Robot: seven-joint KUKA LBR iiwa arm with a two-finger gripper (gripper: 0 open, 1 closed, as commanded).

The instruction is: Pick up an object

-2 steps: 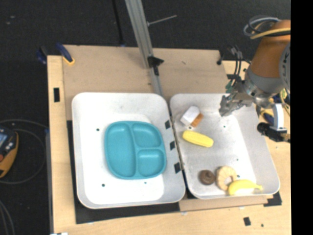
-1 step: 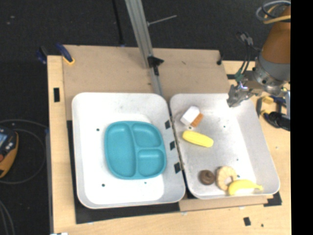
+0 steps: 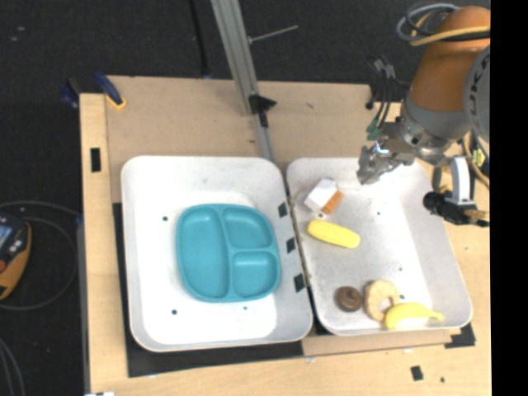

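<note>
A grey KUKA arm (image 3: 445,97) with an orange band, looped cables and a small metallic gripper (image 3: 373,167).

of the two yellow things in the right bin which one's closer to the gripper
The yellow piece lying mid-bin, just below the white and orange block. The other yellow one sits in the bottom corner, farther from the gripper.

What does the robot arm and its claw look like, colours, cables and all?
The arm is bulky and rounded, with an orange band over a grey wrist section. Thin looped cables run along its top, and dark wires hang at its side. The claw is small, metallic grey, with pale highlights, narrowing toward its tip. A white and black fitting hangs beside the wrist.
</note>
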